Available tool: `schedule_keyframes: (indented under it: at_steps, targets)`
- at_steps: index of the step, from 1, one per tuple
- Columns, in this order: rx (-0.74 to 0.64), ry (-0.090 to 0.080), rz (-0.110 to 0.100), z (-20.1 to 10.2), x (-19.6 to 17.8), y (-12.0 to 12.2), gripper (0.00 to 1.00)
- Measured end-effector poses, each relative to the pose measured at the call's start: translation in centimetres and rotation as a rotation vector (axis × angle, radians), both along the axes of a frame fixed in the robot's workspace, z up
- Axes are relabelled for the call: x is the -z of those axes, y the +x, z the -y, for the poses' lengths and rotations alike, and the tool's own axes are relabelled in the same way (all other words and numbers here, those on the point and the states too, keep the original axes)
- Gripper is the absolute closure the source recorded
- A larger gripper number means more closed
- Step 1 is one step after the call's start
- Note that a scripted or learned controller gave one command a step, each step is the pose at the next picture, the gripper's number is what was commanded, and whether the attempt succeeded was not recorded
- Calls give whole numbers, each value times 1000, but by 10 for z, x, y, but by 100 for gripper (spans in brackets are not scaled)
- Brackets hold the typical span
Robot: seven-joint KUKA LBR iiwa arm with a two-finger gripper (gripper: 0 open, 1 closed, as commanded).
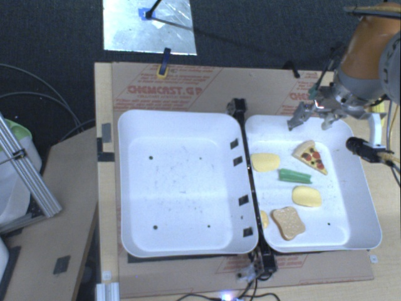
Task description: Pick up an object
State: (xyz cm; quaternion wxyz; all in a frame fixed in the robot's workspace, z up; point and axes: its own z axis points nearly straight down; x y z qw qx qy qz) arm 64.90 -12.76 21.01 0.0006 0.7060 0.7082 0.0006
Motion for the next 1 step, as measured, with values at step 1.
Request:
schedule_keyframes:
  at_steps: [1]
  targets:
    - [9, 2, -11, 32, 131, -106, 0]
